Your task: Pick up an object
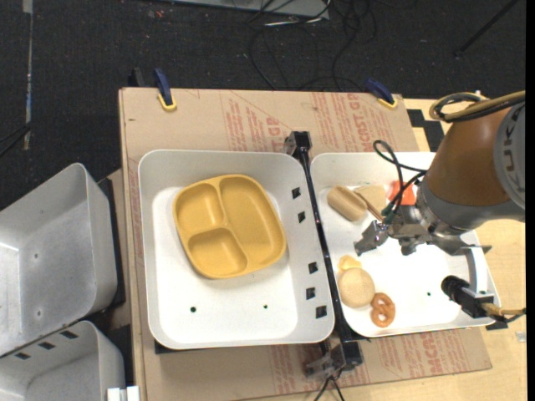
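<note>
Blocking orange item [407,195], arm [468,174] overhangs right bin [418,320].

floor [75,48]: dark carpet | cables [292,48]: strewn | bench board [217,115]: brown

Brown bench [217,115] under two white bins [167,307]

Gripper [374,239] low over right bin [418,312]. Bread roll [346,202] just beyond jaws, round bun [356,287] and pretzel [383,309] near below; bare floor right of jaws.
</note>
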You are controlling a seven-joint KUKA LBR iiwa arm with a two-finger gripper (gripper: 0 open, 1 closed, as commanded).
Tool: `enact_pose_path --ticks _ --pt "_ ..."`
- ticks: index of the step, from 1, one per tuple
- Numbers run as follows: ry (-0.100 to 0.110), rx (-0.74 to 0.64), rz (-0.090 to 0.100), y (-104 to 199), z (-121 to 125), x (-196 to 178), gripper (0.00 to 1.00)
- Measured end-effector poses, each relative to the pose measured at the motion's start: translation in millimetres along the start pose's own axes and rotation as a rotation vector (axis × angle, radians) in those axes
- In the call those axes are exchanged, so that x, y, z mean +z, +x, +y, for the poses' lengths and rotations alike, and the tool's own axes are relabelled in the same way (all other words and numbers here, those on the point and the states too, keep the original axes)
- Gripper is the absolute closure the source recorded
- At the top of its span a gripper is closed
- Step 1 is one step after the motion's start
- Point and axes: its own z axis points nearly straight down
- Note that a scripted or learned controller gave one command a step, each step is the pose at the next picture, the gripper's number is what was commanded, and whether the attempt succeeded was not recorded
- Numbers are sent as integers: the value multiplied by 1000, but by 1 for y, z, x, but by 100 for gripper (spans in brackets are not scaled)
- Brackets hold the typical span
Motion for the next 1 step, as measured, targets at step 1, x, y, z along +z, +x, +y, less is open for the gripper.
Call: enact_pose_path --ticks 1 --pt "1 1 0 -1 3 44 0"
